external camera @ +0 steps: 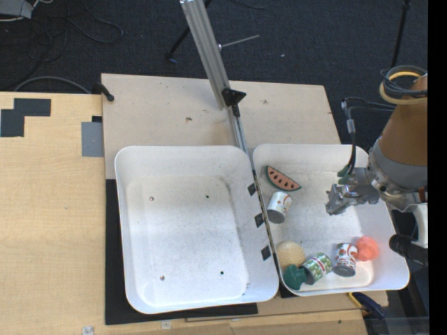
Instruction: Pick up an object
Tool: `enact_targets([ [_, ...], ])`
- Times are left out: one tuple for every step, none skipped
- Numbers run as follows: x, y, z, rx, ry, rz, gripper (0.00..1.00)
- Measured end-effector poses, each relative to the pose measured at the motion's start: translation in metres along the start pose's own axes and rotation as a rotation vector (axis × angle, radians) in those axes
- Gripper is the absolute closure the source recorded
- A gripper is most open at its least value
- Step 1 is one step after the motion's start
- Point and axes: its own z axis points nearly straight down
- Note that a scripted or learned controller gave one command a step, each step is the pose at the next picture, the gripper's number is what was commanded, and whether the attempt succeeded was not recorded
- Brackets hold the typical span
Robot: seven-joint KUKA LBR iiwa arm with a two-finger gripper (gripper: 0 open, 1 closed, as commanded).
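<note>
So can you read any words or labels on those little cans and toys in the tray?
No text can be read in this view.
Small can: printing too small to read.
Green-banded can: label blurred.
Red-and-white can: label blurred.
Watermelon slice toy: dark seed dots, no writing.

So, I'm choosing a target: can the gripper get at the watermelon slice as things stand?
Probably yes. The watermelon slice lies alone on bare floor in the right bin, apart from the small can, and nothing lies between it and the gripper.
</note>
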Motion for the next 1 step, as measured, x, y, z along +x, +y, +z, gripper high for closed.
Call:
enact_targets([
  [0.0525,-0.0041,-0.0033,0.000,0.000,-0.001,1.00],
])
